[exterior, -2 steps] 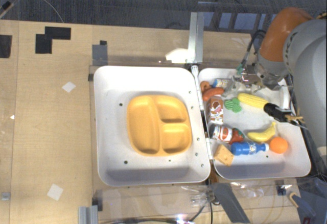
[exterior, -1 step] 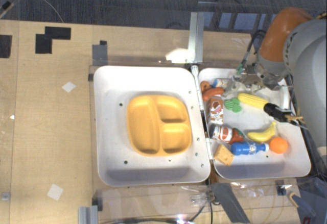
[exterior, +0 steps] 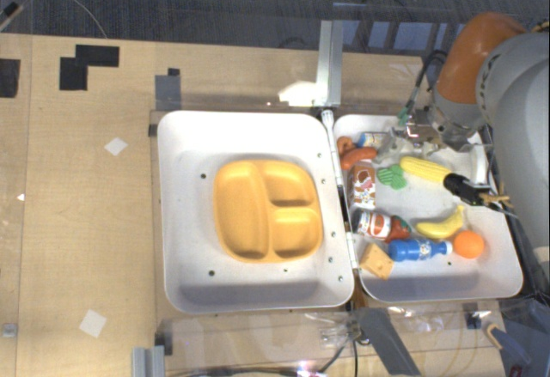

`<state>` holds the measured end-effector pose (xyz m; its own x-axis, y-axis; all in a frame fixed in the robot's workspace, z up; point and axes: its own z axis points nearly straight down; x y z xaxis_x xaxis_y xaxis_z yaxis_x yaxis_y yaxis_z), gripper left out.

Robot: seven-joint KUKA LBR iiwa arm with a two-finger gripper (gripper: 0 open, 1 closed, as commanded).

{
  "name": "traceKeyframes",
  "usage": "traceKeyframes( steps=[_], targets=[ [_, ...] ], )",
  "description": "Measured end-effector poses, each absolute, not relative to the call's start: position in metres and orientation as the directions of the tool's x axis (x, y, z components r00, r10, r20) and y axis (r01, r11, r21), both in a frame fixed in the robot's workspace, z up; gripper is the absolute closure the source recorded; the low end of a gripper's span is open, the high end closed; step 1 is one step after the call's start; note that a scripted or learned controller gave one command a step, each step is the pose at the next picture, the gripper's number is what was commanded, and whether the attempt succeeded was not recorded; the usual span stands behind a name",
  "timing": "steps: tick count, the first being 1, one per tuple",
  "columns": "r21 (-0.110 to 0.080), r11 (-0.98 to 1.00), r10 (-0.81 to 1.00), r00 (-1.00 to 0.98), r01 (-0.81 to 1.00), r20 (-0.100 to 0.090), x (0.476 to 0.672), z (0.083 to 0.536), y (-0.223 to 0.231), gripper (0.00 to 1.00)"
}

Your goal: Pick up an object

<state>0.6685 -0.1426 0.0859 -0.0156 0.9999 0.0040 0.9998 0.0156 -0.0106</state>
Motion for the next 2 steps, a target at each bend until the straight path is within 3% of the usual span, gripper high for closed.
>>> traceKeyframes(
  steps=[2],
  targets=[
    [-0.011, 0.016, 1.000, -0.016, 1.000, 0.004, 0.6685, 0.0859, -0.1426, 0.00]
  ],
)
